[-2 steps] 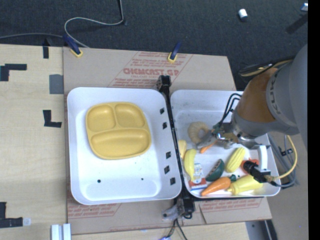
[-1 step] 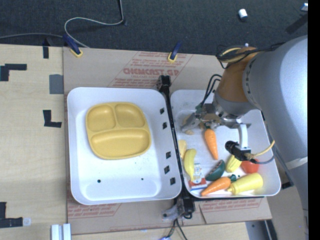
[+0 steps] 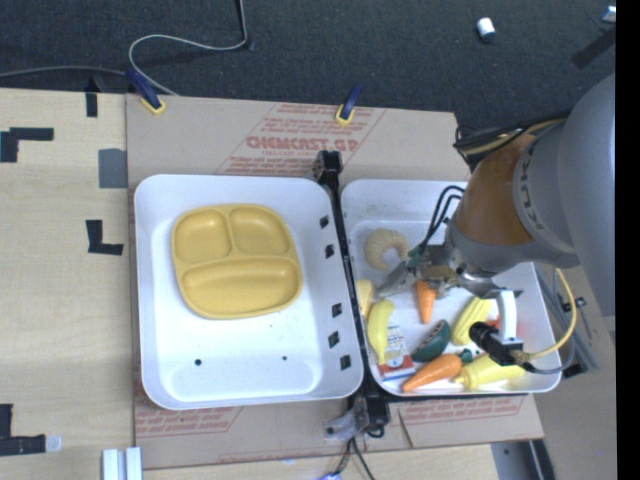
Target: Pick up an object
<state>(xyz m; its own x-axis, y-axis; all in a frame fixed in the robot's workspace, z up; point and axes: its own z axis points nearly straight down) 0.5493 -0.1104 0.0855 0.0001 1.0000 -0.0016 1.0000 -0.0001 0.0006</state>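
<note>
Nearest the camera, at the near rim of the right bin (image 3: 455, 196): a large orange carrot (image 3: 438, 370), lying flat, nearer than the small carrot (image 3: 425, 303) that serves as landmark here. Just right of that large carrot, a yellow toy piece (image 3: 487, 373). Between large and small carrot, a dark green piece (image 3: 432, 341). Left of the small carrot and a little nearer, a banana (image 3: 380, 324), close to the bin's left wall. Right of the small carrot, another yellow piece (image 3: 470, 318). Then the small carrot itself, the likeliest target by judgement: roughly mid-bin, lying with its tip toward the camera, apart from its neighbours and directly on the near side of the gripper (image 3: 420, 273). Probably hollow plastic, so light, stiff and smooth; likely to slip or roll if pinched near the tapering tip, so best taken across the thicker upper end, square to its long axis. Not fragile, by the look of it. Gripper low over the bin, just beyond the small carrot; nothing visibly held, and open or closed impossible to tell from this angle. Beyond and left of the small carrot, a pale rounded piece (image 3: 383, 248). Well left of the small carrot, across the divide, the left bin (image 3: 160, 298) with a yellow divided plate (image 3: 237, 260). Farthest from the small carrot, cardboard (image 3: 300, 138) over the surface (image 3: 50, 268), clipped by two yellow clamps (image 3: 350, 108).
</note>
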